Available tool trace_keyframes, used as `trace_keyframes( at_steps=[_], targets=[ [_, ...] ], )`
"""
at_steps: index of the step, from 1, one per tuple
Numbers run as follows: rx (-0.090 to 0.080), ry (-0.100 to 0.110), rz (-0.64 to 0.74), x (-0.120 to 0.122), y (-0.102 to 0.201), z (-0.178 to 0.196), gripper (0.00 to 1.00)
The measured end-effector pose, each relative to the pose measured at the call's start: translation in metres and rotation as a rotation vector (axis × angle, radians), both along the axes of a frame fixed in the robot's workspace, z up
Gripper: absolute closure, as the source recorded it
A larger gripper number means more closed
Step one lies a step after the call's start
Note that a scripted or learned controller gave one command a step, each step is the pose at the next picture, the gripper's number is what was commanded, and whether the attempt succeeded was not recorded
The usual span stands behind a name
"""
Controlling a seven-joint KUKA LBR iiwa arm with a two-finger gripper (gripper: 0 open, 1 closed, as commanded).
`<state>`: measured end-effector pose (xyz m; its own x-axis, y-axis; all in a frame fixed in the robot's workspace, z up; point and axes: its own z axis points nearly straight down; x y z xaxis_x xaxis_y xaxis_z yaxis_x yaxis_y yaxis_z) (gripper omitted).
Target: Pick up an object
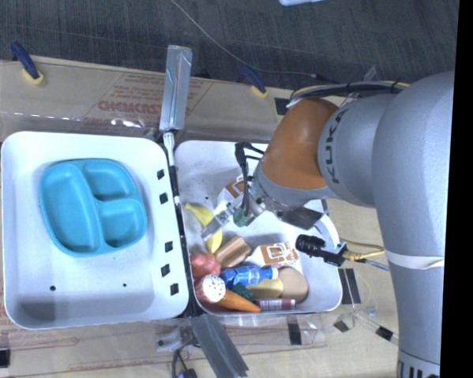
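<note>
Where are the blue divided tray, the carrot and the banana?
blue divided tray (93,206): camera view, middle ridge between its compartments.
carrot (238,303): camera view, middle of its orange body.
banana (201,215): camera view, middle of its yellow curve.

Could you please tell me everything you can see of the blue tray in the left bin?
The blue tray is a light blue divided plate that looks like smooth moulded plastic, with rounded corners and three shallow compartments, one large and two smaller. It lies flat and upright on the floor of the left bin, slightly rotated, towards the bin's far side. Only the bin touches it.
</note>
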<state>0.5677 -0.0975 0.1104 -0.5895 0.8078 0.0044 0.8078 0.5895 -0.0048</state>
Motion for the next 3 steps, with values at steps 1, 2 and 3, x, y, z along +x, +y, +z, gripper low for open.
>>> trace_keyframes(
  at_steps=[1, 2, 3],
  targets=[
    [0.000, -0.003, 0.006, 0.001, 0.000, 0.011, 1.00],
    [-0.001, -0.002, 0.006, 0.001, 0.000, 0.011, 0.00],
    [-0.001, -0.003, 0.011, 0.002, 0.001, 0.021, 1.00]
  ],
)
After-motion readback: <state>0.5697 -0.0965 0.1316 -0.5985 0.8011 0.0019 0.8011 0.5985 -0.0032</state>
